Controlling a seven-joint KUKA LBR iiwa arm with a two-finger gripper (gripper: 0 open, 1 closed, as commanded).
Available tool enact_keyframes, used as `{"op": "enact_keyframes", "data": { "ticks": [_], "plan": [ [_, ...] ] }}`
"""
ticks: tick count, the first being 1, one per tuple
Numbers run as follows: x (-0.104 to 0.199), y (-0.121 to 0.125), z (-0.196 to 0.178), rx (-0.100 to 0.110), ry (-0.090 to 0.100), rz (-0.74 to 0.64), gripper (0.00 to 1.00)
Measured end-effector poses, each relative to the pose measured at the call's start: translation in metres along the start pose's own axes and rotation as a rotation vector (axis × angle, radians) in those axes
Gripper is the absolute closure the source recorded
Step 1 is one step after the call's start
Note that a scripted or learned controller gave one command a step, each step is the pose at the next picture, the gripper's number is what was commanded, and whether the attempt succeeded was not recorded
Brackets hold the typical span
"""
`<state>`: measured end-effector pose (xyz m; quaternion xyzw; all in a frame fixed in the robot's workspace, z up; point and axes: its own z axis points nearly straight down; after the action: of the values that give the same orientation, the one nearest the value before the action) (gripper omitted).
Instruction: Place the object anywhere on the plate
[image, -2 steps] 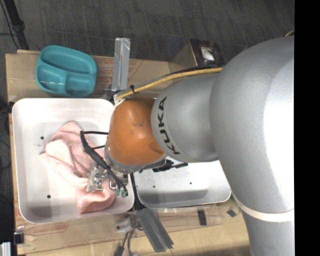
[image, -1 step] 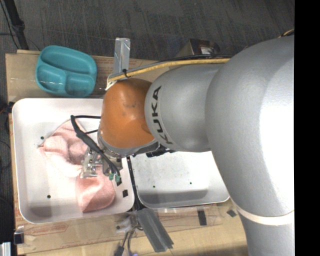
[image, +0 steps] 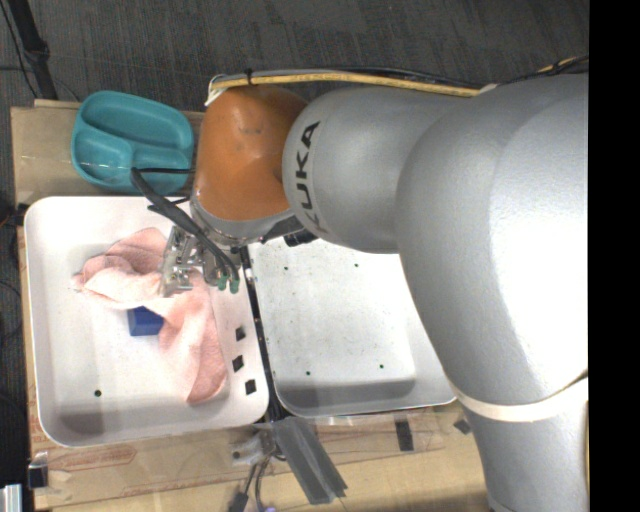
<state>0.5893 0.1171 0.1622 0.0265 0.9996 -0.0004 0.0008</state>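
End effector (image: 190, 268): hovering over pink cloth (image: 195, 335) beside blue block (image: 145, 321); finger state unclear; I am centring before descending.

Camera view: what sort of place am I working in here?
Probably a lab robot test bench: a KUKA arm reaching over two white bins on a wooden bench, with a pink cloth and blue block.

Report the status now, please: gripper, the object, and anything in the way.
Gripper low in left bin, over pink cloth. Blue block lies on bin floor beside cloth, not held. Teal plate outside bin, far corner.
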Motion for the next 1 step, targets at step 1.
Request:
{"op": "enact_keyframes", "data": {
  "ticks": [1],
  "plan": [
    [-0.0406,-0.031,-0.0296,-0.001,-0.002,0.055,1.0]
  ]
}}
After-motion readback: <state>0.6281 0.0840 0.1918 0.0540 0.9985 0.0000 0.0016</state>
